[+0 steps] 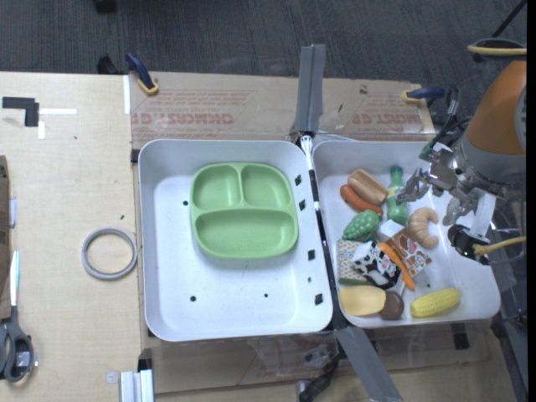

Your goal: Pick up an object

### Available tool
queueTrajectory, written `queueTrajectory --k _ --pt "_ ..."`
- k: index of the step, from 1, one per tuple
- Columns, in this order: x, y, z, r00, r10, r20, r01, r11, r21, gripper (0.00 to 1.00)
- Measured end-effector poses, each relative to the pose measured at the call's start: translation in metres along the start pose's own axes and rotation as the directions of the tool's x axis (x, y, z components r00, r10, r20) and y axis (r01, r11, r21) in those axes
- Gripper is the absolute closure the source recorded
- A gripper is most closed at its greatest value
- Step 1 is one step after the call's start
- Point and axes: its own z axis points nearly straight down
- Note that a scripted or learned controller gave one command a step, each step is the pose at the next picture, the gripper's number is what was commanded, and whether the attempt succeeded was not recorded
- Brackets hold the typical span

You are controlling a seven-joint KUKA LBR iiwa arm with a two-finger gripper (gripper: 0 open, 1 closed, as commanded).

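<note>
The right bin (pixel 477 308) holds several toy foods: a hot dog (pixel 366 187), a green bumpy fruit (pixel 362 224), a croissant (pixel 423 224), a corn cob (pixel 435 301), a yellow potato-like piece (pixel 362 300), a cow-patterned item (pixel 373 263) and a printed packet (pixel 412 254). My gripper (pixel 413 193) hangs low over the upper middle of this bin, just above the croissant and beside a small green piece (pixel 394 210). I see nothing held in it. The grey arm with its orange band (pixel 501 111) comes in from the right.
The left bin (pixel 159 300) holds a green divided plate (pixel 244 210). A grey tape ring (pixel 109 252) and scissors (pixel 15 348) lie on the bench at left. Clamps (pixel 142 72) sit at the cardboard's far edge. A cable (pixel 494 243) loops by the right bin's wall.
</note>
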Motion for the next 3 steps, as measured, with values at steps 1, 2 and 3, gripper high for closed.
queueTrajectory --k 1,2,3 --pt "0.025 0.046 0.071 0.976 -0.217 0.000 0.217 0.976 -0.017 0.00" --pt "0.003 0.034 0.026 0.953 -0.303 0.001 0.303 0.953 -0.003 0.00" --pt "0.034 0.073 0.079 0.951 -0.308 0.001 0.308 0.951 -0.006 0.00"
